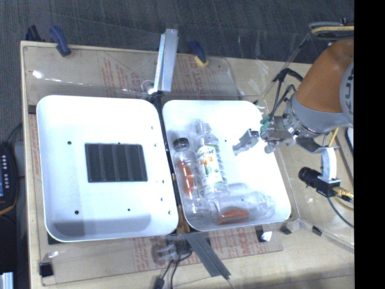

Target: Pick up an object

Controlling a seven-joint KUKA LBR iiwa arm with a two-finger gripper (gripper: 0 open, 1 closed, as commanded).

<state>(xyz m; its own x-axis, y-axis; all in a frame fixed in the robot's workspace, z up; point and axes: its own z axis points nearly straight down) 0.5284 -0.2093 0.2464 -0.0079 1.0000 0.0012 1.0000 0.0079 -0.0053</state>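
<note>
Bench (pixel 90 71) of pale board carries two white bins; dark carpet lies beyond it. Left bin (pixel 60 131) holds a black ribbed panel (pixel 115 162). Right bin (pixel 264 179) holds clear plastic bottles (pixel 207 161). Gripper (pixel 246 140) hangs over the right bin's right half, beside the bottles, gripping nothing.

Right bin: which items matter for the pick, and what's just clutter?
Job:
- claw, over the right bin
- clear plastic bottles heaped inside it

Lying about:
- left bin with dark ribbed rectangle
- blue clamps at bench's far edge
</note>
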